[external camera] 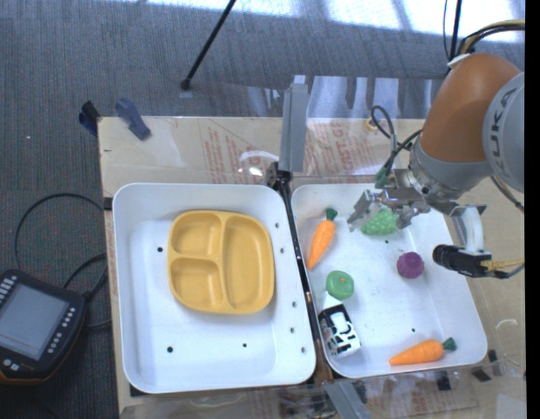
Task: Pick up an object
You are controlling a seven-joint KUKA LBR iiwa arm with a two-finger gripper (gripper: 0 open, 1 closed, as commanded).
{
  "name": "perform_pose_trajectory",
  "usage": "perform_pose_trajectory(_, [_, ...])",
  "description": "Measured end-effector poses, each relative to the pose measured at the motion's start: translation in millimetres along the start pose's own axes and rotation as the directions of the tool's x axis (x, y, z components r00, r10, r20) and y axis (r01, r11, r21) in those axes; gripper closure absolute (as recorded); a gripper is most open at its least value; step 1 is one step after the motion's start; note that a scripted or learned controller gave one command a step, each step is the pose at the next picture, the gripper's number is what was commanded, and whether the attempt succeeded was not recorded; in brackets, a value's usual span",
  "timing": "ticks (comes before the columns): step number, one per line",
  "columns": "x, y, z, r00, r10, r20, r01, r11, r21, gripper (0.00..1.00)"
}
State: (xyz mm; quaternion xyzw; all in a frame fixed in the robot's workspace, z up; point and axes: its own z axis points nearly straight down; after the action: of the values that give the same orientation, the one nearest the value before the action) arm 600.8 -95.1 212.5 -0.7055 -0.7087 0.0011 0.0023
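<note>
Grey carpet around a tabletop [200, 151] with two bins. Gripper [385, 209] low over green grapes [380, 223] at twelve o'clock in right bin [466, 321]; finger state untellable. Risks nudging grapes aside, off-centre.

Right bin [461, 321]: open floor lying at centre and lower middle; carrots [320, 241], green disc [340, 284], purple ball [410, 264] and box [340, 331] crowding the edges.

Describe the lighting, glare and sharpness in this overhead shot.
In the camera view, bright window-like patches wash out the floor along the top edge; the clear sheet behind the bins shows glare; the yellow tray and both carrots look sharp; the gripper over the green object is slightly soft.
</note>
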Motion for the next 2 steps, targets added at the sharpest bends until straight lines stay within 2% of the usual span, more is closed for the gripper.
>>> perform_pose_trajectory(1, [0.0,0.0,0.0,1.000,0.000,0.000,0.000,1.000,0.000,0.00])
perform_pose_trajectory(2, [5.1,13.7,69.1,0.999,0.043,0.000,-0.043,0.999,0.008,0.00])
